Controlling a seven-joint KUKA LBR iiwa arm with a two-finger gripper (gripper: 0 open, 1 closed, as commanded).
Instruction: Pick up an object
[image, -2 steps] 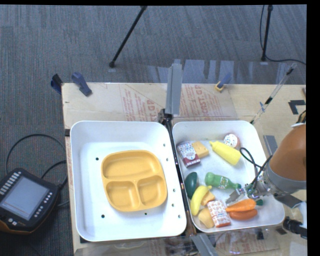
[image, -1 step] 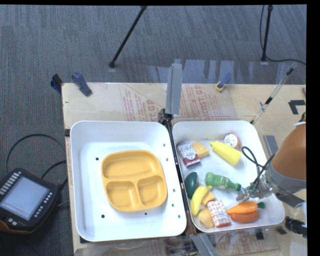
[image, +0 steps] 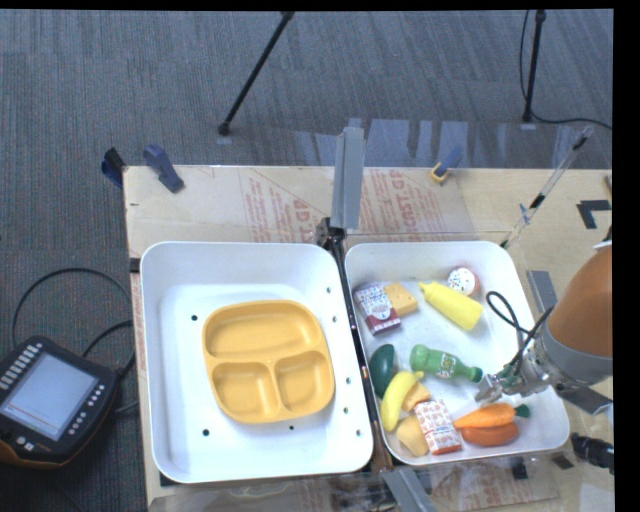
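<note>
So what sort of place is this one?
Probably a robotics lab bench: two white bins clamped on a board, toy food such as a banana, a teach pendant on carpet, tripod legs behind.

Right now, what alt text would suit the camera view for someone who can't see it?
A robot gripper hangs low in the right bin over toy food, above an orange carrot and beside a green bottle. The left bin bears a yellow divided tray.

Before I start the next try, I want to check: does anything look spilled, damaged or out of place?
Nothing looks spilled or broken. The toy food lies jumbled in the right bin, the banana overlapping its neighbours. The yellow tray sits slightly askew in the left bin.
</note>
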